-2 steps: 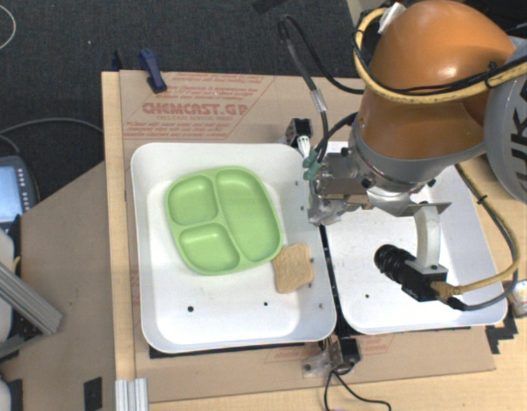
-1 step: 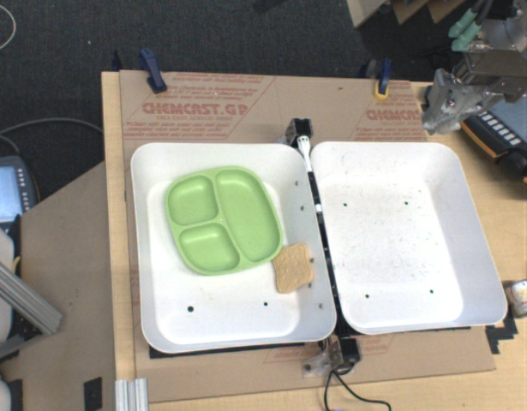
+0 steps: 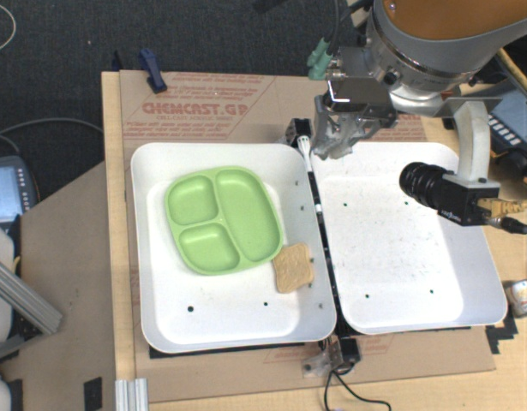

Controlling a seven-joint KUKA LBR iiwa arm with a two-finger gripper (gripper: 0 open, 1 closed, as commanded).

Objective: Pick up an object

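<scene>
Dark carpet [image 3: 57,24] covers the floor on the far side and to the left, with thin cables looping over it. On it stands the desk [image 3: 117,255], topped with a brown board that carries red print along its far part. A blue clamp [image 3: 153,69] grips the board's far left corner. At the near left, off the desk, lies a grey metal rail [image 3: 23,302], and a small screen [image 3: 4,191] shows at the left edge.

Two white bins sit side by side on the board, their inner rims touching. The left bin [image 3: 220,311] holds a green plate [image 3: 222,221] with three compartments, lying flat and turned slightly. A tan square [image 3: 293,268] lies flat just beside the plate's near right corner, touching or almost touching its rim, close to the bin's right wall. The right bin [image 3: 400,264] shows fine dark specks on its floor.

The arm [image 3: 452,15] comes in from the far right. Its gripper [image 3: 336,144] hangs over the far rims where the two bins meet, well apart from the plate and the square. Whether it is open or closed cannot be told, and nothing can be seen in its hold.
</scene>
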